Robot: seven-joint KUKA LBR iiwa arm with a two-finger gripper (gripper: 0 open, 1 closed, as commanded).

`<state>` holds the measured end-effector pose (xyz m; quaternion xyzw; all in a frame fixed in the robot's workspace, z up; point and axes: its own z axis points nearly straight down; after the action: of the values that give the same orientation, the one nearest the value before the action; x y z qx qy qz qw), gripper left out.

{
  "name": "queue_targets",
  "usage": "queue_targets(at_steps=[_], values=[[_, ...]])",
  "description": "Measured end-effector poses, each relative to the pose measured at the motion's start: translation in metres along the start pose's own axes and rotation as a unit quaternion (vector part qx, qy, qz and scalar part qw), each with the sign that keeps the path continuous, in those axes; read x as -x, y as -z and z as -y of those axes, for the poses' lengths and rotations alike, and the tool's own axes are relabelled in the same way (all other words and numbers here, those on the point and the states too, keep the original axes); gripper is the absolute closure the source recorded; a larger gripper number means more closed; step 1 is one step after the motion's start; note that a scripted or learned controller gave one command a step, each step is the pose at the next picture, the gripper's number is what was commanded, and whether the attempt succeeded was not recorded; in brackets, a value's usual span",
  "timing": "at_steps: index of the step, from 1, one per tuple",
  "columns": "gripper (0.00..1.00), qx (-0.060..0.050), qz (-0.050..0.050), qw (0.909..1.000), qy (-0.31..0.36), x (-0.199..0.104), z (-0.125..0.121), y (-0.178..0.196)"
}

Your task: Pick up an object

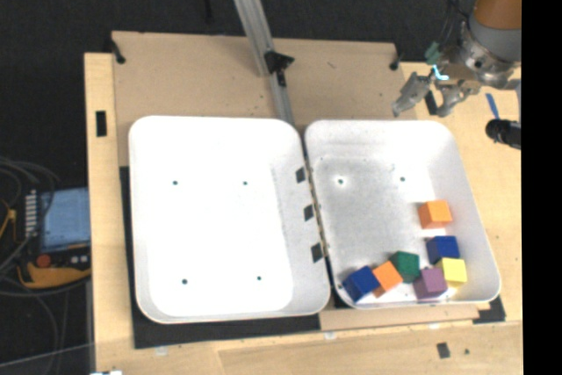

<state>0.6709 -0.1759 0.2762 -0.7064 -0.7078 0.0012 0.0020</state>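
Blocks [413, 263] in right bin [369, 189]; wooden bench [193, 75], dark floor

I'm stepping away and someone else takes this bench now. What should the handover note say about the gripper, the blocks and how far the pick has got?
Gripper: open, nothing between its fingers, above the far right corner of the right white bin.
Blocks: all in that bin's near right corner. Orange cube sits apart, farthest up; dark blue cube, yellow cube, purple cube, green block, second orange block and blue block cluster along the near wall.
Done: nothing picked.
Left: descend, grasp one block, lift.
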Motion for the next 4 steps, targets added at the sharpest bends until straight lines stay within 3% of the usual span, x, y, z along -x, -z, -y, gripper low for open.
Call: queue_targets(at_steps=[1,4], values=[[0.00,0.002,0.002,1.0000,0.001,0.001,0.000,0.004],[0.00,0.001,0.002,1.0000,0.000,0.013,-0.007,-0.168]])
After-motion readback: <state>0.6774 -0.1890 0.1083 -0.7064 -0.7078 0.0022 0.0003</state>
